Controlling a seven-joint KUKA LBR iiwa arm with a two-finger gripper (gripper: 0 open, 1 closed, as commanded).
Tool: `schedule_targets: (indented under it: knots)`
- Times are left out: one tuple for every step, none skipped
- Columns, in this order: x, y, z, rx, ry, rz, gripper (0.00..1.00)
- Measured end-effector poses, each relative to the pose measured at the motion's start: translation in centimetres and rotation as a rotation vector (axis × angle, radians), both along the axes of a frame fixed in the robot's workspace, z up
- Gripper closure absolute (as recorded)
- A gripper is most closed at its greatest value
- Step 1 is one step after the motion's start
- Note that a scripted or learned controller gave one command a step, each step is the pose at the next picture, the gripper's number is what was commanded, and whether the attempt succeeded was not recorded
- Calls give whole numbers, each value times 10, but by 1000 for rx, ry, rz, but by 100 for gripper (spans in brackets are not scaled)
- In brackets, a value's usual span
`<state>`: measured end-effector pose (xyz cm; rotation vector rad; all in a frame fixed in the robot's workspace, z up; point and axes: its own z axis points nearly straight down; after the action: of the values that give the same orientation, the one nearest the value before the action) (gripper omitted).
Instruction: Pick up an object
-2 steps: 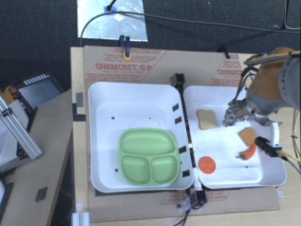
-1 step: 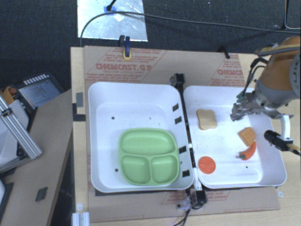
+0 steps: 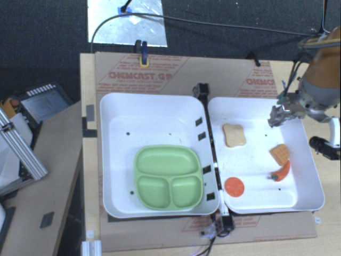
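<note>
Cardboard sheeting covers the tabletop (image 3: 176,71), and on it sit two shallow white bins side by side. The right bin (image 3: 306,199) carries the candidates for picking: a pale bread slice (image 3: 234,135) near its left wall, a waffle-like cracker (image 3: 279,153) toward the right, an orange carrot (image 3: 282,172) just below the cracker and nearly touching it, and a flat red-orange disc (image 3: 234,186) near the front edge.

The gripper (image 3: 278,115) hangs above the back of the right bin, up and to the right of the bread and well apart from every item; nothing is between its fingers, and whether they are apart or together cannot be told at this size.

My judgement of the risks: the cracker and carrot lie so close that a descent on either could nudge the other or pinch both. The disc and bread lie flat, so fingers could skate over them and close on nothing. The carrot rests close to the right wall, which may crowd a finger.

Further out, the left bin (image 3: 114,111) holds a green divided plate (image 3: 168,176), and black clips run along the seam between the bins; neither blocks the approach. Cables cross the dark floor behind.
</note>
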<state>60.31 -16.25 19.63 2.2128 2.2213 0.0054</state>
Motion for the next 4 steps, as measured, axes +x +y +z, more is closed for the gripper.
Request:
schedule_targets:
  knots:
    - [1, 0, 48, 1, 2, 1, 100]
    - [6, 51, 55, 2, 4, 4, 100]
    - [14, 108, 42, 3, 5, 6, 100]
    - [17, 160, 48, 3, 5, 6, 100]
